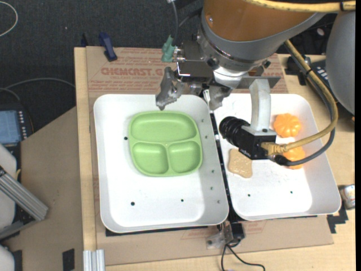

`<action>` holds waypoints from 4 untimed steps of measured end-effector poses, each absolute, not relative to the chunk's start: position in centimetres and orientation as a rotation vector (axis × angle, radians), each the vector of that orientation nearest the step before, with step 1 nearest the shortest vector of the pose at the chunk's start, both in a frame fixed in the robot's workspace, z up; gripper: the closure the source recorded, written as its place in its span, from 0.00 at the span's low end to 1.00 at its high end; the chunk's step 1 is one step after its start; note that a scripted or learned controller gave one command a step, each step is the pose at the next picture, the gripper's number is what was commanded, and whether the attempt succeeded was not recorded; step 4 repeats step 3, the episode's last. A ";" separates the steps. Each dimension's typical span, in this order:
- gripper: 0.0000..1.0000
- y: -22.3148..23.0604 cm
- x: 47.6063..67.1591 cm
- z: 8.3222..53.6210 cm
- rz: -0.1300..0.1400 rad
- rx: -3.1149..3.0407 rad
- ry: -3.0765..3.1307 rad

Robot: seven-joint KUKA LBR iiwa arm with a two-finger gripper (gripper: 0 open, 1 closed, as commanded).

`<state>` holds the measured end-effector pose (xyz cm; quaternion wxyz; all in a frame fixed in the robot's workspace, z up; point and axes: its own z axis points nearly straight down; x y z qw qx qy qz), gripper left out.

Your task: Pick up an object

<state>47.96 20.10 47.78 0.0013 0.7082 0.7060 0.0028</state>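
A: Camera view, where's the tan piece (240, 164)?
B: Lying in the right bin (316, 199), beside 2 orange objects (287, 125).
A: Gripper (190, 99)?
B: Fingers spread, holding nothing, above the green tray (165, 142) in the left bin (113, 196).

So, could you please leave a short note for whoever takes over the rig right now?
Hand: open, nothing between its fingers, above the far edge where the two bins meet.
Left white bin: green three-compartment plastic tray.
Right white bin: orange pumpkin-shaped toy, flat tan piece, another orange item partly hidden by the arm's black attachment.
Done: nothing picked up.
Left: lower, grasp one object, lift.
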 end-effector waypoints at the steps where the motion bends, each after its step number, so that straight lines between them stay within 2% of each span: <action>1: 1.00 20.3 48.0 48.7 0.009 2.217 2.222; 2: 1.00 15.6 47.8 37.1 -0.022 2.233 2.218; 3: 1.00 14.4 48.0 43.4 0.010 2.222 2.216; 4: 1.00 14.4 48.0 43.4 0.010 2.222 2.216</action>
